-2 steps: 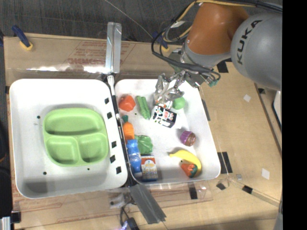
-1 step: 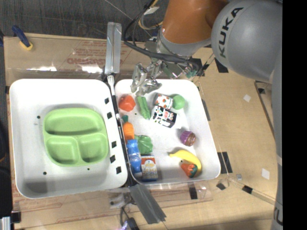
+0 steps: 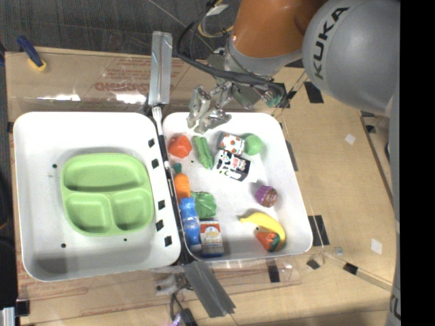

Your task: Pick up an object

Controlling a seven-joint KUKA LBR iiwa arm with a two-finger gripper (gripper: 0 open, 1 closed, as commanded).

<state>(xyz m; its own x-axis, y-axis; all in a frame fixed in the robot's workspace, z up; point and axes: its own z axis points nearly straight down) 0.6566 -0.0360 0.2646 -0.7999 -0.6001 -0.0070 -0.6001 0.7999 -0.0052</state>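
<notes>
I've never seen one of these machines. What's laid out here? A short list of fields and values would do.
arm: grey KUKA arm with an orange band, reaching in from the right
gripper: gripper above the far edge of the right bin; whether the jaws are open is unclear
left bin: left bin holding a green divided tray
right bin: right bin holding small toys
toys: banana, purple ball, orange piece, green round piece, black-and-white carton
held: nothing seen held
</notes>
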